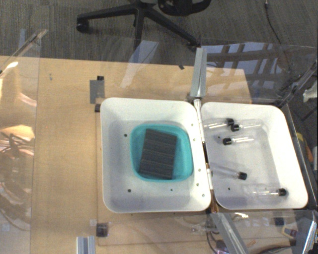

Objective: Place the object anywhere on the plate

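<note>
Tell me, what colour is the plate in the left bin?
Teal, a blue-green; the plate shows clearly in the camera view, with a dark ridged block on it.

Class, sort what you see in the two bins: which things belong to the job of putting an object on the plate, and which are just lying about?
Belongs to the job:
- teal plate, left bin
- dark ridged block lying on the plate

Lying about:
- clear tubes with black caps, right bin
- office chair base on the floor

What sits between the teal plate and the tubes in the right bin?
In the camera view, the two bins' adjoining rims separate the teal plate from the tubes.
</note>
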You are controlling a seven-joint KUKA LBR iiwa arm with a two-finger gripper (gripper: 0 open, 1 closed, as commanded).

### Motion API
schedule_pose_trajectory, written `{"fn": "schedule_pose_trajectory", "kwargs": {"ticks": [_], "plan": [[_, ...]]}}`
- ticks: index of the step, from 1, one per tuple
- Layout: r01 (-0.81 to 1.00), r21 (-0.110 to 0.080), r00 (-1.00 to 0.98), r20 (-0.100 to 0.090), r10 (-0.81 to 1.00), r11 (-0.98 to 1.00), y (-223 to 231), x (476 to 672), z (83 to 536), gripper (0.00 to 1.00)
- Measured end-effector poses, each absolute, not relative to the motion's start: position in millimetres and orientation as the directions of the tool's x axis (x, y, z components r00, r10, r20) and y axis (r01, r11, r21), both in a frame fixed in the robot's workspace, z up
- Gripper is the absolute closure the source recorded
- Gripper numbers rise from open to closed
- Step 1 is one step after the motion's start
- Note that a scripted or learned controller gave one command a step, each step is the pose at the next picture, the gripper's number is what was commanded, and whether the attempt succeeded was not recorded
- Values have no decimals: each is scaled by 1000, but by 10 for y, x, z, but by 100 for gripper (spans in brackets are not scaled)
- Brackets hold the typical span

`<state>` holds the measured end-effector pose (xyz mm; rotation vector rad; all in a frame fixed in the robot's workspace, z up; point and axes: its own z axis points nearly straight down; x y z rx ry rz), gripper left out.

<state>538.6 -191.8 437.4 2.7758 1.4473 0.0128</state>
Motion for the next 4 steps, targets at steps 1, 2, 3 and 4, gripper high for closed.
{"fn": "schedule_pose_trajectory", "kwargs": {"ticks": [1, 2, 3, 4], "plan": [[787, 10, 617, 1, 787, -617, -1935, 6128, 4300, 0], [685, 8, 728, 3, 685, -728, -1967, 5889, 4359, 0], [589, 9, 808, 5, 589, -808, -1974, 6194, 4364, 0], [451, 8, 893, 6, 451, -893, -2034, 6551, 4357, 0]]}}
